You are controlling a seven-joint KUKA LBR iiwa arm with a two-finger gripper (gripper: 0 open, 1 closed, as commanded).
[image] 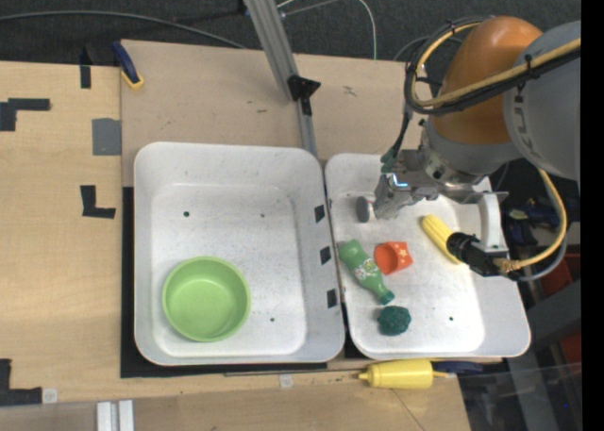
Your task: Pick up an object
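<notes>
My gripper (375,207) hangs over the far part of the right bin (491,325), open, with nothing between its fingers. Just in front of it lie a green bottle (365,271) on its side and a small orange-red object (394,257), which touches the bottle's right side. A dark green lump (394,320) sits nearer the front, close to the bottle's end. The gripper touches none of these three.
A light green bowl (206,299) stands in the front left corner of the left bin (226,170). A yellow bottle (400,374) lies on the bench outside the right bin's front edge. A grey metal pole (274,33) slants up behind the bins.
</notes>
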